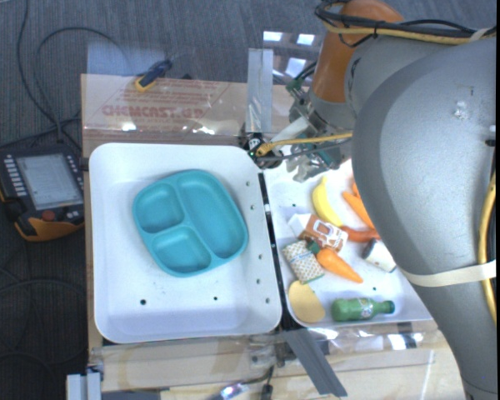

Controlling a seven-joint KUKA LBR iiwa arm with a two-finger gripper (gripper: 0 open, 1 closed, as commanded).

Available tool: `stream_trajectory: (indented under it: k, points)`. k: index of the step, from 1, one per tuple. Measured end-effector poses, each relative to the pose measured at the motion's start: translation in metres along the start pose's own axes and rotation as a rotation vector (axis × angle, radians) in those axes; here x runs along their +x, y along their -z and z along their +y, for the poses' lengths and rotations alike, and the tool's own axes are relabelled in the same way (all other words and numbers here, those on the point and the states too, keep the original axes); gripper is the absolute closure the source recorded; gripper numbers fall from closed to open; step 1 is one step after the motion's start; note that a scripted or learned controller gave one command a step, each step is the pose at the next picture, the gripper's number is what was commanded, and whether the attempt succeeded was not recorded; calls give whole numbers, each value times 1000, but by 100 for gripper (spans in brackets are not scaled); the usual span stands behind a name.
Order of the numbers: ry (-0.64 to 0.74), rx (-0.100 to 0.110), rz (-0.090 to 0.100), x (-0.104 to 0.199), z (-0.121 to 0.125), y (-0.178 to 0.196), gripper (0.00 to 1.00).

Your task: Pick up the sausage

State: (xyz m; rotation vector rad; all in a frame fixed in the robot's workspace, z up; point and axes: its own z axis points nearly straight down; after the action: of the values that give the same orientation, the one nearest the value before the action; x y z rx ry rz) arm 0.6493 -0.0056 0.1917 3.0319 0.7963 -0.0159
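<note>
gripper point(304, 167) above right bin's point(293, 302) far end, grip state cannot be told | sausage point(368, 234) partly under arm, among carrots | descend centred, avoid neighbours

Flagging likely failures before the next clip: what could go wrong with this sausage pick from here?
1. The banana, carrot and green bottle crowd the right bin, so the tool may catch the wrong item.
2. The arm covers much of that bin. The reddish piece at its edge may be the sausage, partly hidden, so a grasp would be hard to confirm.
3. The tool sits by the bin's far corner and could strike the wall.
</note>
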Motion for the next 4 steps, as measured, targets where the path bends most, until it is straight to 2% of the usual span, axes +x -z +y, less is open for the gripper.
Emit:
stream_trajectory:
  k: [1,2,3,4]
  points:
    - [0,0,0,0,0,0,0]
    - [-163,6,9,5,-30,212,0]
    - [-21,5,7,33,-112,212,0]
    - [-28,6,7,-3,-121,223,0]
